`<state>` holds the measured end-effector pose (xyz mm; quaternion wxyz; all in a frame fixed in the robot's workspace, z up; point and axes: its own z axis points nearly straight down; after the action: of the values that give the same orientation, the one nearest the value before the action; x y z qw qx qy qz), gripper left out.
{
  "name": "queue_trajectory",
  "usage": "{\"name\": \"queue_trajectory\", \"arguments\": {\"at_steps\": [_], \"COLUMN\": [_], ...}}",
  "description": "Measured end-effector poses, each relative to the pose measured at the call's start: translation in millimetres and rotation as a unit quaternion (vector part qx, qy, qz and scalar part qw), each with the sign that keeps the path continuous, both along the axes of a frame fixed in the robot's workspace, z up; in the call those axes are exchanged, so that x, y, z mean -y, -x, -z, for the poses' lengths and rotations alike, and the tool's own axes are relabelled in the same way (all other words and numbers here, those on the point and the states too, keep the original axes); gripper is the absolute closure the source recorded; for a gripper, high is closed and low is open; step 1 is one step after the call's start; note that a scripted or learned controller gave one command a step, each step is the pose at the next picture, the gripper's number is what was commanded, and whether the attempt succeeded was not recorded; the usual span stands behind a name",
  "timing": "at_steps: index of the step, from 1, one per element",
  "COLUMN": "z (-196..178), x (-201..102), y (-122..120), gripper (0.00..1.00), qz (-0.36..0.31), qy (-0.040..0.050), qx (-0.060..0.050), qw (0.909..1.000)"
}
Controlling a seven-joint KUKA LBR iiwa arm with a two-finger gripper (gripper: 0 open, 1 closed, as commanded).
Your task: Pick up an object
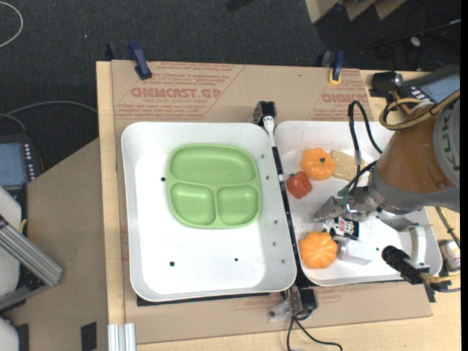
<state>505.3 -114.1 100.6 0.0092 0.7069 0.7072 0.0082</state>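
The right bin [365, 131] holds the loose things. One orange pumpkin [318, 164] lies near its far edge, touching a beige block [342, 164] on the right side. A small red piece [299, 186] lies just beside this pumpkin, close to the bin's left wall. A second pumpkin [319, 248] lies near the front edge, and a white block [357, 253] is just beside it.

The gripper [341, 214] hangs low over the middle of this bin, between the two pumpkins, above a small black and white thing that is hard to make out. Nothing is seen between its fingers, and whether they are spread or closed cannot be told. The arm [413, 163] comes in from the right edge, its orange band above the wrist, and it hides the bin's right part.

The left bin [146, 218] holds a green tray [214, 185] with three compartments, toward its far edge.
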Motion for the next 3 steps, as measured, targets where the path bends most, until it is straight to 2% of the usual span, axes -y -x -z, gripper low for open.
{"name": "queue_trajectory", "arguments": {"at_steps": [1,2,3], "z": [-13.5,-88.0,-224.9], "x": [-5.5,-144.6,-79.0], "y": [-4.5,25.9,24.4], "gripper": [1.0,1.0,1.0], "qz": [-0.003,-0.007,0.002], "qy": [-0.0026,-0.0033,0.0005], "qx": [0.006,-0.009,-0.004], "qw": [1.0,0.9999,1.0]}}
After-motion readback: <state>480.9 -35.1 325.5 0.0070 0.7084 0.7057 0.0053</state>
